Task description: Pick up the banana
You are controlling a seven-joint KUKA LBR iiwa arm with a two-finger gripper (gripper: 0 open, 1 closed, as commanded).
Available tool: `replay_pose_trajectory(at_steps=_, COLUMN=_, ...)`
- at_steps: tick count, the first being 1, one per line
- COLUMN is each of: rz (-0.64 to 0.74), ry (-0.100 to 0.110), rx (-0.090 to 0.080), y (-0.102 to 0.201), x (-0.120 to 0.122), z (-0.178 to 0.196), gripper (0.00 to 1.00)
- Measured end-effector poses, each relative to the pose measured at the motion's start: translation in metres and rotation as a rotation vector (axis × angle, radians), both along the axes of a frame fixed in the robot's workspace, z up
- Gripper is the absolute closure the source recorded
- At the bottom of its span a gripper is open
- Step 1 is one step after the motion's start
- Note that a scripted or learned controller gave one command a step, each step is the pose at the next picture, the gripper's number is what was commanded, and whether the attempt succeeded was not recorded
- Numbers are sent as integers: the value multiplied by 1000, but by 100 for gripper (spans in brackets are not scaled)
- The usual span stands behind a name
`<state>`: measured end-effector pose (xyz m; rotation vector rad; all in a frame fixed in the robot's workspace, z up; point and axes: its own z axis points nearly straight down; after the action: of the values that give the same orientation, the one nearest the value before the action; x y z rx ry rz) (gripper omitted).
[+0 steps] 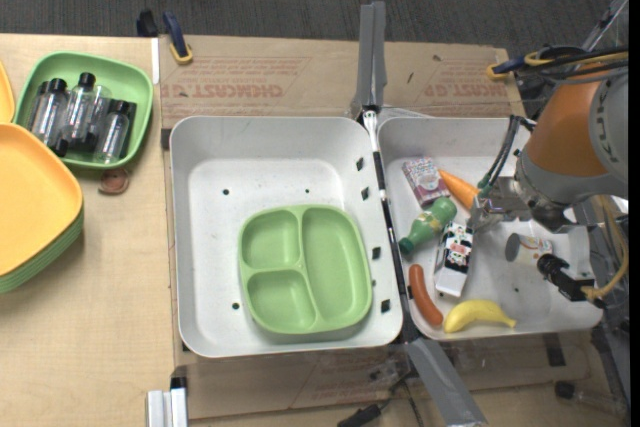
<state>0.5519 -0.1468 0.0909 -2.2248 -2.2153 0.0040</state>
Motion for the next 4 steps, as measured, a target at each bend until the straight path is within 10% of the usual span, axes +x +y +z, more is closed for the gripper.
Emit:
replay_pose_trajectory(at_steps=2, rz=-113, ry=-1, rx=0, y=-51, x=-5, z=0, gripper=100)
replay_pose_trajectory(at_steps=3, rz=-33, ry=-3, rx=-1, y=-44, x=36, z=1, gripper=100)
replay_pose_trajectory(at_steps=4, rz=-14, ry=-1, rx=0, y=-43, x=14, z=1, gripper=100)
